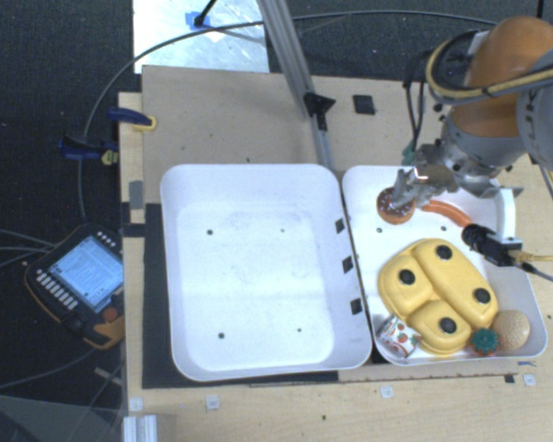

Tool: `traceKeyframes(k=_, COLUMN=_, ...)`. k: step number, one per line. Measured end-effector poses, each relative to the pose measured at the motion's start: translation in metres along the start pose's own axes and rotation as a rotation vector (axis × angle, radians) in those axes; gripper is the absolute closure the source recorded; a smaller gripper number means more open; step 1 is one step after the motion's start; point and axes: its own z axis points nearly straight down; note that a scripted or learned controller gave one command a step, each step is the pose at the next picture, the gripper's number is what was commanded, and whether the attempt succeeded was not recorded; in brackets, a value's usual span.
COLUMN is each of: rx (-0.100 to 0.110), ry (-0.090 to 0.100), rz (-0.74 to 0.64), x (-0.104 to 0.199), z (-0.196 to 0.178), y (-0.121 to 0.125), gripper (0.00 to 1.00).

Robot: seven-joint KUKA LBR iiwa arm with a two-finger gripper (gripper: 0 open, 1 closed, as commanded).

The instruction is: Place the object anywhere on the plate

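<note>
- Nearest the camera, along the front edge of the right bin [525, 274], sit three small things: a white cup with red markings [397, 337] at about 7 o'clock in the bin, a small teal object [484, 342] at 5 o'clock, and a tan, rough ball [511, 330] just beside it in the corner.
- Just behind them lies the yellow divided plate [440, 291], three compartments each with a dark dot; it fills the middle and front of the right bin, and its front lobe touches or nearly touches the cup.
- The left bin [258, 265] lies alongside, sharing the centre divide, with a few dark specks on its floor.
- On the floor at 9 o'clock from the counter [240, 118] rests a handheld pendant with a lit screen [81, 279].
- Further back in the right bin, at about 11 o'clock, a small round brown-and-red object [394, 207] sits on the bin floor, apart from the plate.
- The end effector [407, 185] hangs right over that object, fingers pointing down onto it; whether they are clenched on it or released I cannot tell.
- An orange curved piece [447, 214] lies just to the 3 o'clock side of the object.
- The arm [507, 72], grey with its orange band, reaches in from 2 o'clock.
- At the far end, a grey pole [290, 49] slants across the counter.
</note>
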Motion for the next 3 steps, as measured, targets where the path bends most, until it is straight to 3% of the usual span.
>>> traceKeyframes(k=2, rx=0.0, ry=0.0, rz=0.0, x=0.09, z=-0.005, y=0.025, gripper=1.0)
traceKeyframes(k=3, rx=0.001, ry=0.001, rz=-0.001, x=0.15, z=-0.007, y=0.032, gripper=1.0)
